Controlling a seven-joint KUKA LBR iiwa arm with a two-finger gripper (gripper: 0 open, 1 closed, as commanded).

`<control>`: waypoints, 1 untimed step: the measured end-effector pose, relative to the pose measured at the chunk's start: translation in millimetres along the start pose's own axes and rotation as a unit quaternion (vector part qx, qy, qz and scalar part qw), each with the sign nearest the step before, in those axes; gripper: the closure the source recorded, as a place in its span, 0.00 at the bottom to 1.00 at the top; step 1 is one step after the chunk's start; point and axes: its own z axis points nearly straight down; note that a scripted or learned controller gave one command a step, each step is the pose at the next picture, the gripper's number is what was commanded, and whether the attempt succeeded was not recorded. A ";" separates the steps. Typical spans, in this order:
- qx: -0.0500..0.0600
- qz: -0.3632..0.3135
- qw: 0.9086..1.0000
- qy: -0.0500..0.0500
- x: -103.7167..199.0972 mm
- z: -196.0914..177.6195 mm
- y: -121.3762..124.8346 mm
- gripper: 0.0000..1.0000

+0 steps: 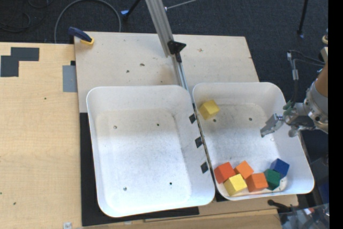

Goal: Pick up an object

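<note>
Approach is the step you're in: your end effector (pixel 278 125) hangs at the right bin's (pixel 242 91) right edge, holding nothing (how wide it's open I cannot tell). Next, pick a target, likely the lone yellow cube (pixel 209 109) near the bin's top left, apart from the block cluster (pixel 252 174).

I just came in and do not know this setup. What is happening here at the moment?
A robot arm reaches in from the right, and its gripper is over the right edge of the right bin. It holds nothing visible. In that bin a yellow block lies alone near the upper left corner, and a cluster of coloured blocks sits along the lower edge. The left bin stands beside it. No pick has been made yet.
</note>
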 end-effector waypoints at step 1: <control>0.003 -0.005 1.000 0.002 49.7 66.6 45.3 0.00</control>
